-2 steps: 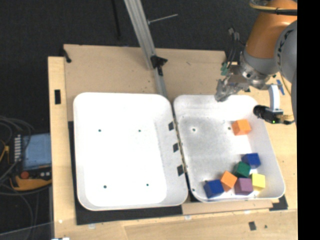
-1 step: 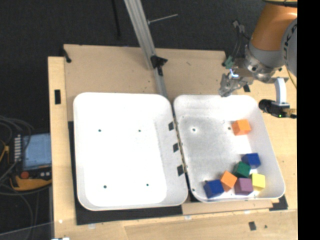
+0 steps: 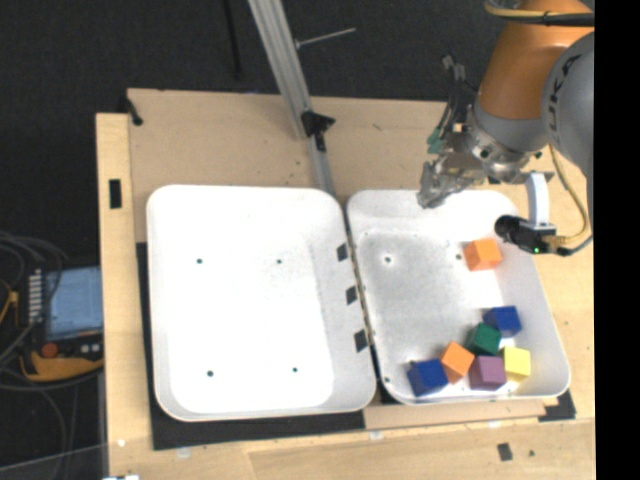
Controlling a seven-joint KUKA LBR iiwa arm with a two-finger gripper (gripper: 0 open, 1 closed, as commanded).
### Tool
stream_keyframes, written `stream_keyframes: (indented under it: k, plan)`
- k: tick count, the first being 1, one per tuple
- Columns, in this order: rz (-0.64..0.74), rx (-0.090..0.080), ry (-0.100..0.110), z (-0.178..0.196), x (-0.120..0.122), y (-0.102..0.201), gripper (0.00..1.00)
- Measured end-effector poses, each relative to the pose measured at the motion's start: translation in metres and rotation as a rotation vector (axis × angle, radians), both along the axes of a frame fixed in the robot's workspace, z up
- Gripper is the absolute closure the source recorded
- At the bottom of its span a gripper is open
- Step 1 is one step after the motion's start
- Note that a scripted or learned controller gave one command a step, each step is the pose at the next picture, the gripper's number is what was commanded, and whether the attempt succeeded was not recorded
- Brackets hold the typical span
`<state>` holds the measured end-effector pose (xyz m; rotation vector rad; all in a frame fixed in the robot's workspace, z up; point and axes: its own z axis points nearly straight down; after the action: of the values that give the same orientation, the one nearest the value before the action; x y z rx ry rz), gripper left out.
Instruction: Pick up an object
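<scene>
- The arm's grey two-finger hand (image 3: pixel 436 190) hangs over the far rim of the right-hand shallow white plastic bin (image 3: pixel 400 298); whether it is released or clenched I cannot tell from this slanted view, and nothing shows in its grasp.
- The things to pick all lie in that right bin: a lone small orange cube (image 3: pixel 482 254) near the right wall, and a tight cluster at the near right corner made of a blue cube (image 3: pixel 503 319), a green cube (image 3: pixel 486 339), a yellow cube (image 3: pixel 517 361), a purple cube (image 3: pixel 488 371), a second orange cube (image 3: pixel 458 360) and a second blue cube (image 3: pixel 427 377).
- The left-hand white bin (image 3: pixel 180 298) sits just beside it on the pale wooden worktop (image 3: pixel 200 138).
- Likely trouble: the hand is well apart from every cube, so closing here would catch nothing.
- In the cluster the cubes touch or nearly touch, so a descent could land on an edge, shove neighbours, or pinch two.
- The bin wall beside the corner cubes could block one side of the hand.
- No brand, label or writing is readable.
</scene>
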<state>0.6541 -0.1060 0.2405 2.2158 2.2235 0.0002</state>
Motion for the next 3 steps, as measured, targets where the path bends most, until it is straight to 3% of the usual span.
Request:
stream_keyframes:
  k: [1,3]
  plan:
    - [0.001,0.001,0.002,-0.005,-0.025,0.036,1.00]
    - [0.003,0.002,0.003,-0.005,-0.062,0.139,1.00]
